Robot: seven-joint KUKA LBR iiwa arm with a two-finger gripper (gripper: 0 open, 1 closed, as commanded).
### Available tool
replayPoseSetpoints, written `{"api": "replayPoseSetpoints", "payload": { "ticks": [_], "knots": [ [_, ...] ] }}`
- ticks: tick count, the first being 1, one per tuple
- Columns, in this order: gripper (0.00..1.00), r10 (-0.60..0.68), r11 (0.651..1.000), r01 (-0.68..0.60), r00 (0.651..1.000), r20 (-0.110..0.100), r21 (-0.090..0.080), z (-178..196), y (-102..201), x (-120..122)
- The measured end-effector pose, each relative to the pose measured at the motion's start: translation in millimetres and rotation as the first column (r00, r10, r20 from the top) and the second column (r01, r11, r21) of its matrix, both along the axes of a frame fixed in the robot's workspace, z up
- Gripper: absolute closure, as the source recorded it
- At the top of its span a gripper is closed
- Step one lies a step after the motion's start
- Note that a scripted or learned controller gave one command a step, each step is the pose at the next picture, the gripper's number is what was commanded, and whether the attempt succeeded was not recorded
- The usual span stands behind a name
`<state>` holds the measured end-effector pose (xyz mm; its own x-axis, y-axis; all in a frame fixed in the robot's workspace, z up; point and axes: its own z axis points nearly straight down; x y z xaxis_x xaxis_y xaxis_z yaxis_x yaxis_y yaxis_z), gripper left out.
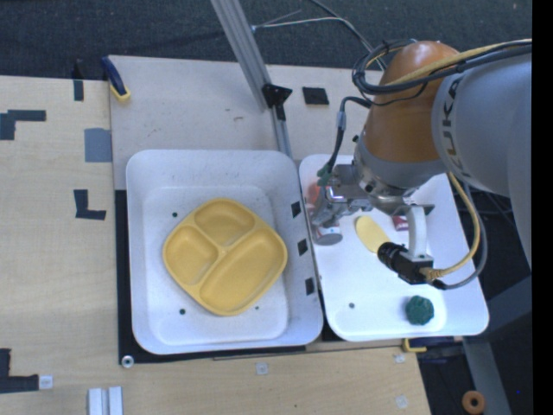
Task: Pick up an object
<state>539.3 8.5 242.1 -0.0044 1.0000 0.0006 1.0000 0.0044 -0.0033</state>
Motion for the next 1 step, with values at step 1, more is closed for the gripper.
{"api": "replayPoseSetpoints", "payload": {
  "ticks": [1],
  "knots": [
    [1.0, -0.002, 1.0, 0.002, 1.0, 0.0, -0.002, -14.4, 46.0, -4.6]
  ]
}}
